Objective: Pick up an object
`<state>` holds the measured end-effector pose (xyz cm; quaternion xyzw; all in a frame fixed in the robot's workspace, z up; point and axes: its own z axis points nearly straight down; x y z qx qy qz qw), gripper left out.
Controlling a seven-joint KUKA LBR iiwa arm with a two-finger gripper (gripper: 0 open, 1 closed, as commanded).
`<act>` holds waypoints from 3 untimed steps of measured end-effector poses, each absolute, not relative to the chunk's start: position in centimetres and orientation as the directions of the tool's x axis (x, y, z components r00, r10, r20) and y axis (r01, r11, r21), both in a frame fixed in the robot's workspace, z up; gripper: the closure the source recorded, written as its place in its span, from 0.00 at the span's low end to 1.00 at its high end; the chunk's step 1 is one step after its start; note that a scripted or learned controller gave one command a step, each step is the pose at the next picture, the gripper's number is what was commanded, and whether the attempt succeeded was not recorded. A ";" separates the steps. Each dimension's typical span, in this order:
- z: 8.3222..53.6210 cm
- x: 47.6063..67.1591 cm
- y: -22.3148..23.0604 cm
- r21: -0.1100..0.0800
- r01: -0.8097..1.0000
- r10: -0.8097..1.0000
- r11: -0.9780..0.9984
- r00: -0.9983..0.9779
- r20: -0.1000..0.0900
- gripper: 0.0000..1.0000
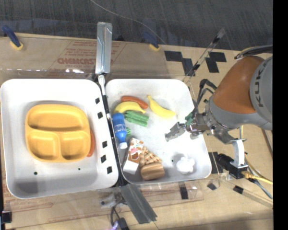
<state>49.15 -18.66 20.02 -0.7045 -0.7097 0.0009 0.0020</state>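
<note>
Objects, right bin (194,169): two smooth yellow bananas (160,108), one orange sausage shape (134,101), one green piece (136,118), one blue bottle (119,126), one printed carton (133,155), one brown waffle block (150,166), one white lump (185,164). Left bin (19,176): one yellow three-compartment tray (57,131). Pincer (175,132): over bare floor, grip state cannot be told.

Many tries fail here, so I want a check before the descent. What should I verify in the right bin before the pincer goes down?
1. Pincer over the right bin: ok.
2. Nothing between its fingers: ok, none seen.
3. Finger opening: cannot tell.
4. A target directly below: not ok, bare floor there; banana and white object lie apart from it.
5. Crowding: not ok along the left wall, where blue bottle, green item and waffle toy sit close together.
6. Yellow tray sits in the left bin: ok.
</note>
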 end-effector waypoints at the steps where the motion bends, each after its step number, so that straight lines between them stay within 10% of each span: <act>1: 21.8 47.8 -21.1 0.001 0.995 0.995 0.098 -0.098 -0.002 0.00; 2: 14.3 48.9 -19.7 -0.009 0.901 0.901 -0.433 0.433 0.001 0.00; 3: 19.3 57.8 -19.9 0.000 0.962 0.962 -0.273 0.273 0.001 0.00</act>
